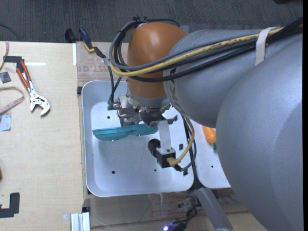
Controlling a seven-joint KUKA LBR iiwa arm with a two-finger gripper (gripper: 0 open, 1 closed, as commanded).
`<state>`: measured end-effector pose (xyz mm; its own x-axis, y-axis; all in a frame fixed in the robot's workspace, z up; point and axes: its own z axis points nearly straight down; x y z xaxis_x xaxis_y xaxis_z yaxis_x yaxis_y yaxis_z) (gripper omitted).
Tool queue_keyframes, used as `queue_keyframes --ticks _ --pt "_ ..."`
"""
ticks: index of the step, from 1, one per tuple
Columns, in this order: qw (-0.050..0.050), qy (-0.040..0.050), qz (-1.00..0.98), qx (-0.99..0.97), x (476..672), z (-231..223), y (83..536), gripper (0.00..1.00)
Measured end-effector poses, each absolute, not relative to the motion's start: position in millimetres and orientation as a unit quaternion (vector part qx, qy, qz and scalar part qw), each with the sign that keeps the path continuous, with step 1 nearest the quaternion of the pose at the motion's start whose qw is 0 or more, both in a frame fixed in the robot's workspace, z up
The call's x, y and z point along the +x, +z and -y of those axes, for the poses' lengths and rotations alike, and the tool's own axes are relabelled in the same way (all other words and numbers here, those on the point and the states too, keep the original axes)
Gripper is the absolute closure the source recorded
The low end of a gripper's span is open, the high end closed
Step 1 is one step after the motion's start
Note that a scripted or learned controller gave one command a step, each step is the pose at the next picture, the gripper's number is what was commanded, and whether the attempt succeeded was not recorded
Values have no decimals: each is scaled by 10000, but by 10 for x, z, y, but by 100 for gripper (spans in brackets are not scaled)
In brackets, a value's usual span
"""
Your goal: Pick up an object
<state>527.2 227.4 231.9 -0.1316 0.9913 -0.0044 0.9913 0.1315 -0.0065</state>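
Observation:
A flat teal object [111,133] lies across the upper middle of the left white bin [120,177]. Its right end runs under my gripper [138,120], which hangs straight over it below the orange wrist band. The wrist and gripper body hide where they meet, so I cannot tell whether the teal object is gripped or merely beneath. An orange object [210,135] peeks out in the right bin [211,170], mostly hidden by the arm.
The big grey arm covers most of the right bin. Cables and a black fitting [163,157] hang off the wrist over the left bin's middle. Red-handled pliers and a wrench [33,97] lie on the wooden bench at left.

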Motion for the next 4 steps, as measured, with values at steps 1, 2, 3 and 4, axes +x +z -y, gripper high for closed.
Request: queue_keyframes --ticks 1,2,3,4 --pt "2 29 7524 -6587 5276 -2276 2329 0" --pt "-2 22 7195 -6945 5853 -1555 1412 0" --pt "4 26 7546 -6562 4801 -1635 916 0" --pt "-50 121 7476 -6640 4808 -1486 971 100"
